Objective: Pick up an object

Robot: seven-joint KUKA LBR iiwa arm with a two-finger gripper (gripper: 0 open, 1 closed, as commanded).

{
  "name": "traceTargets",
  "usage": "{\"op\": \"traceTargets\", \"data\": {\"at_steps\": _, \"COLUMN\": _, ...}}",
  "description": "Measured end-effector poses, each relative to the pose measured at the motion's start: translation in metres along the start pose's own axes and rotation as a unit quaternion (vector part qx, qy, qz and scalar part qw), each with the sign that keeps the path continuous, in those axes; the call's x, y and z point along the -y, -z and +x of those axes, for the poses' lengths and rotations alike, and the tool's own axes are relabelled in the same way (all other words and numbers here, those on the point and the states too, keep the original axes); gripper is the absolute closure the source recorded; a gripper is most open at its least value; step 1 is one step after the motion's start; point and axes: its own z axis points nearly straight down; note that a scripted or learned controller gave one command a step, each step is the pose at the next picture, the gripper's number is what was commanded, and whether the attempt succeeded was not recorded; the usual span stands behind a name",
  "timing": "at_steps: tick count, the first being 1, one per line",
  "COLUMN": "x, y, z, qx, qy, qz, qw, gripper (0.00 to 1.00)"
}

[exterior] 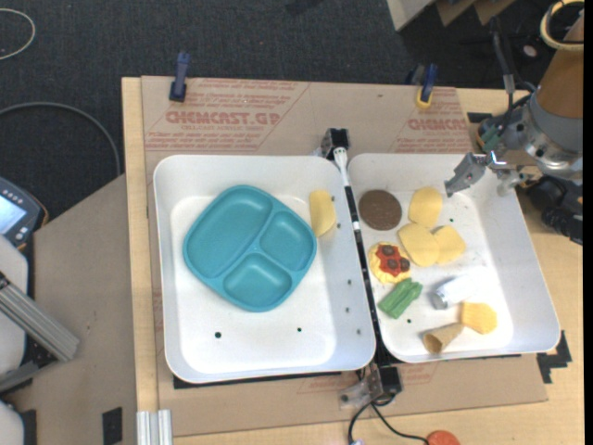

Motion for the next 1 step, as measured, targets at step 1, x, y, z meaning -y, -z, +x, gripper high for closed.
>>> {"op": "traceTargets", "data": {"at_steps": 1, "x": -0.0316, "y": -0.1429, "z": -0.0323, "qx": 0.000, "qy": 0.000, "qz": 0.003, "qw": 1.0000, "gripper": 0.00}}
